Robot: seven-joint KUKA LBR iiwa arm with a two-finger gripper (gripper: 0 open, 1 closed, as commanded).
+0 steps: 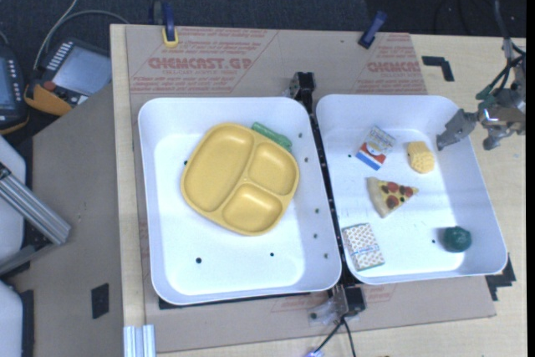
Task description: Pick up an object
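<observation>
- Gripper (pixel 470 130) sits at the right edge of the right bin (pixel 481 188), fingers spread apart, holding nothing.
- Closest item: yellow block (pixel 420 157), just left of the gripper and a touch nearer.
- Also in that bin: pizza slice (pixel 389 196), small packet (pixel 375 147), checked box (pixel 363 246), dark green ball (pixel 456 239).
- Left bin (pixel 167 247) holds a yellow divided plate (pixel 240 178); well apart.
- Judgement: a short move left puts the gripper over the block.

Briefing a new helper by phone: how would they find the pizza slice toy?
Look in the right bin, the one without the yellow divided plate. Near its middle lies the pizza slice, below the small red, white and blue packet. It is the only triangle, tan with red dots.
</observation>
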